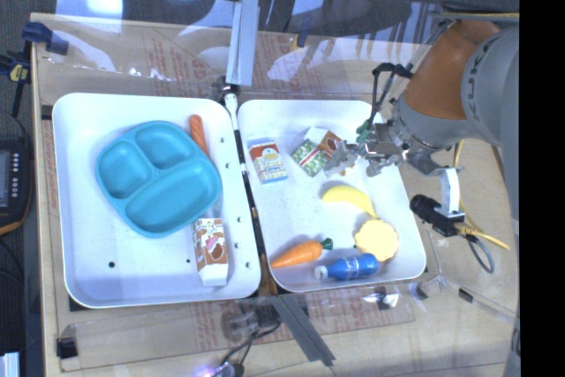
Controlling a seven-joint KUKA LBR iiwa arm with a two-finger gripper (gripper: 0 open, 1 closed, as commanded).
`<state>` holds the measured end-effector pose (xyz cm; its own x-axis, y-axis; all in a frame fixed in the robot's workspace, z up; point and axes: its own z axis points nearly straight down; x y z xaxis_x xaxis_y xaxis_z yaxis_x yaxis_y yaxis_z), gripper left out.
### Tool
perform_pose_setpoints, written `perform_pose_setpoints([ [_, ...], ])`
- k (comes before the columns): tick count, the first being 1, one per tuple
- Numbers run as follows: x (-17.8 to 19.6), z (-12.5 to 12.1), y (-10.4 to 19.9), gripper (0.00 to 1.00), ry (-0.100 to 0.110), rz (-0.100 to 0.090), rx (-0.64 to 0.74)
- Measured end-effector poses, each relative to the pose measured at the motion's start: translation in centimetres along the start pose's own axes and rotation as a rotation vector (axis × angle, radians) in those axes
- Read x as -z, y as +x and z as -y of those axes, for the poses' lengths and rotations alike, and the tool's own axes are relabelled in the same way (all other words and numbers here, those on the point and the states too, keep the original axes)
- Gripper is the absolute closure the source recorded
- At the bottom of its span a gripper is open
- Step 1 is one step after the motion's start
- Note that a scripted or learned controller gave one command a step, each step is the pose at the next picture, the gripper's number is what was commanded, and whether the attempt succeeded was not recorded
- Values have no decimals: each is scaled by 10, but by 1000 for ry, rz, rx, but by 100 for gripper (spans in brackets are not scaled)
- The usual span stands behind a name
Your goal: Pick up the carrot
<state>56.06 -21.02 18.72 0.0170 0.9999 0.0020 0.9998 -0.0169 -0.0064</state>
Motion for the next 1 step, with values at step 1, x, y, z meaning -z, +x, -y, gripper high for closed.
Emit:
perform_pose_setpoints([
  [1,-96,-22,7,0,-1,0,222],
])
